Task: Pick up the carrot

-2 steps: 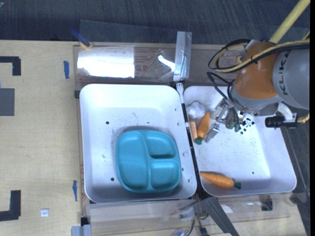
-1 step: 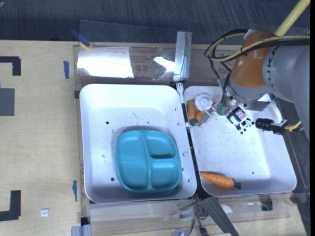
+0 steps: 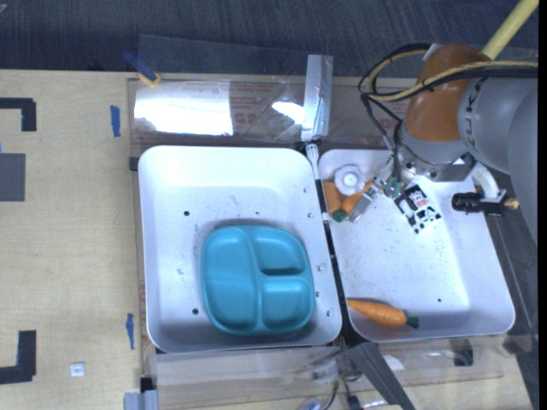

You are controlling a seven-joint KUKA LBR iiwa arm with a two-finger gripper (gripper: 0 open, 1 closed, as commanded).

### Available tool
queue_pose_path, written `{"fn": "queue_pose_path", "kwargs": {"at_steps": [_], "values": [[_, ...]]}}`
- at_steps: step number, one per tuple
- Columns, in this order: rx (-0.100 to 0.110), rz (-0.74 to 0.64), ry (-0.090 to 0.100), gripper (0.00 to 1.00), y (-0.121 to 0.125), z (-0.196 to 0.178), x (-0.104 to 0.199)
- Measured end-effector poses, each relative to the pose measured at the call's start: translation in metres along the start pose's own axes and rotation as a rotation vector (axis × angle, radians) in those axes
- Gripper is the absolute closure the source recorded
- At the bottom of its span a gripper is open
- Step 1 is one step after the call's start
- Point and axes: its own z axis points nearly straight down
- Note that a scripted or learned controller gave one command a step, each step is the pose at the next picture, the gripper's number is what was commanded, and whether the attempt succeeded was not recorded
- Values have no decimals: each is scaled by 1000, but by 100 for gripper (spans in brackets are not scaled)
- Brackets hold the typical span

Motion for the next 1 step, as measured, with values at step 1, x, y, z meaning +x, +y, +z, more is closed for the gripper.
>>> {"fn": "queue_pose_path", "kwargs": {"at_steps": [1], "values": [[-36, 197, -32, 0, 30, -105, 57]]}}
